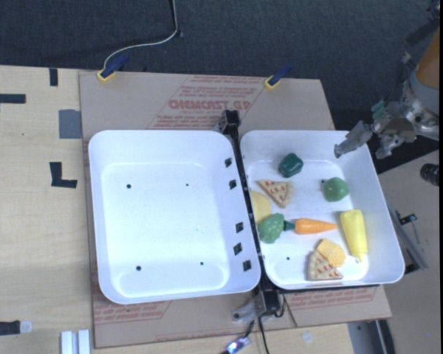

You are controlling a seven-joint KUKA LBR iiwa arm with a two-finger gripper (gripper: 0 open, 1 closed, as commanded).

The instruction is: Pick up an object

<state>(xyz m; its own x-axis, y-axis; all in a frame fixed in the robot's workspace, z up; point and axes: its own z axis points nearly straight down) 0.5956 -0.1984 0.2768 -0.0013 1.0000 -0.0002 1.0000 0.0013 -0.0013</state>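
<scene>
1. Dark carpet lies behind a pale wooden bench; a cardboard sheet underlies two glossy white bins.
2. Left bin has a smooth floor.
3. Right bin holds plastic food: carrot, yellow corn, green pepper, waffle wedges.
4. Gripper hangs over the right bin's far corner, fingers spread, gripping nothing.

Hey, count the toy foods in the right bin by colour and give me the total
Green: 3, a dark one, a round one, a leafy one
Yellow: 2
Orange: 1, carrot
Tan waffle-patterned: 3
Total: 9
</scene>
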